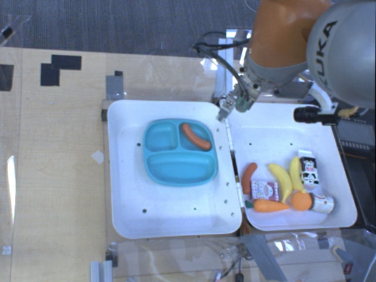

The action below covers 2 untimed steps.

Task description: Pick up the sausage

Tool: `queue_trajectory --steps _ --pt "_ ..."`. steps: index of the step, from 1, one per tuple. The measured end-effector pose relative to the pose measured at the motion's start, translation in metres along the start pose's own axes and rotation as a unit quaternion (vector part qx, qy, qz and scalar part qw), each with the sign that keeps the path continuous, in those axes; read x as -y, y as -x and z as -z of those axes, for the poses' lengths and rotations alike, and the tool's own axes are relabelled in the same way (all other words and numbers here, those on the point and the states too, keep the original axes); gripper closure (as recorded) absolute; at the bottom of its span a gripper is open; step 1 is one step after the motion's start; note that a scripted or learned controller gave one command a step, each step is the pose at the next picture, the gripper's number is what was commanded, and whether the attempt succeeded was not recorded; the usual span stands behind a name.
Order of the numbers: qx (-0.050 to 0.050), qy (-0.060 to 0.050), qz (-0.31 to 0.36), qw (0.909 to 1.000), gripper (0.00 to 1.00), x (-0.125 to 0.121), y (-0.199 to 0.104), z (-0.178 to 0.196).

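The left bin (126,216) holds one blue divided plate (176,172), set near its middle. A sausage (196,137) lies in the plate's upper right compartment, slanting down toward the bin's right edge.

The right bin (276,128) carries its load in the near half: a second sausage (248,177) by the left edge, a small pink packet (264,189) just beside it, a carrot (271,205) along the near edge, a banana (281,180), an orange (302,201) and a small black-and-white carton (307,170) — its print is too small to read.

The arm (346,40) bears the letters "KUKA" on its grey housing.

The gripper (225,111) hangs above the far end of the ridge between the two bins — whether it is parted or closed cannot be told; nothing is seen between its tips.
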<state>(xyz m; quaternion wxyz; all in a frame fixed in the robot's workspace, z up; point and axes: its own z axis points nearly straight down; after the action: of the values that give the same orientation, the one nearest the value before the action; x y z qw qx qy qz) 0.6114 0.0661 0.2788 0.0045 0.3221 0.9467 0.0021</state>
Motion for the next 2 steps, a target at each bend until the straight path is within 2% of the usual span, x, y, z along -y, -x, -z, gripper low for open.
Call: queue_trajectory --steps 1,2 --pt "0.0 0.0 0.0 1.0 0.0 0.0 0.0 0.0" --pt "-0.002 -0.002 -0.038 0.9993 0.0 -0.029 -0.072 -0.114"
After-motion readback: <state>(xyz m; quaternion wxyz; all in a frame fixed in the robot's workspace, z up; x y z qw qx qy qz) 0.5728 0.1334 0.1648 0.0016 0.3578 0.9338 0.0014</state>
